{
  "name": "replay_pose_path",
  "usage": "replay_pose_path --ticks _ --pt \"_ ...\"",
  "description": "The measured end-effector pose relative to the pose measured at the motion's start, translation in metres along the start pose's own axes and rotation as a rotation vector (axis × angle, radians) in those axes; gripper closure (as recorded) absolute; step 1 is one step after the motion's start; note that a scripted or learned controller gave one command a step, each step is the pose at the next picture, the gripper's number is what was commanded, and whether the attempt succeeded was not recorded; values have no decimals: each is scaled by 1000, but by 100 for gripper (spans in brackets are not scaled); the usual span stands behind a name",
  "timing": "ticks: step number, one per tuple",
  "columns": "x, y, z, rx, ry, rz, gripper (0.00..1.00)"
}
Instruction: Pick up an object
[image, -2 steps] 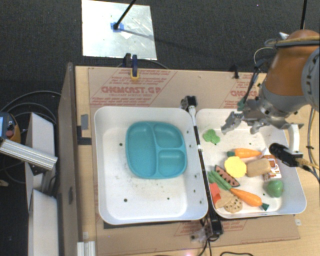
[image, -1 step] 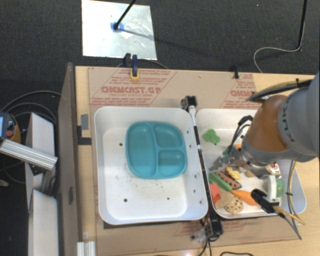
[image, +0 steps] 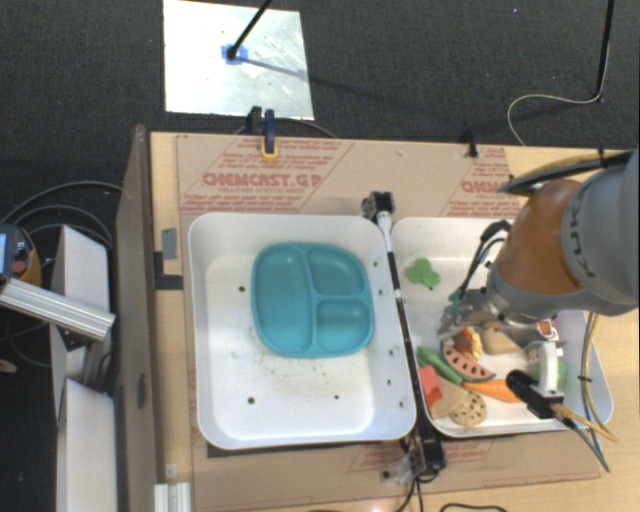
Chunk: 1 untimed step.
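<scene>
Arm (image: 565, 240) hangs over the right bin (image: 500, 232); its pincer (image: 462, 322), grip impossible to tell, sits just above the watermelon slice (image: 466, 362) among toy foods. Left bin (image: 225, 300) holds a teal tray (image: 310, 300).

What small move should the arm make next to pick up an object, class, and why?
Probably a short, straight descent. The end effector sits low in the right bin, directly above the pile of toy food where a watermelon slice lies just beneath it. Nothing is visibly between its fingers, so it likely needs to drop onto the slice before closing.
</scene>
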<state>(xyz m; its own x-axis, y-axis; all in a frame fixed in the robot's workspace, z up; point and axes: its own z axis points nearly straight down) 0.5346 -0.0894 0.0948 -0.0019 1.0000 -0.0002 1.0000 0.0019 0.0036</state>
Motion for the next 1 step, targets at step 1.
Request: replay_pose_path --ticks 1 --pt "72 41 -95 -10 3 -11 100"
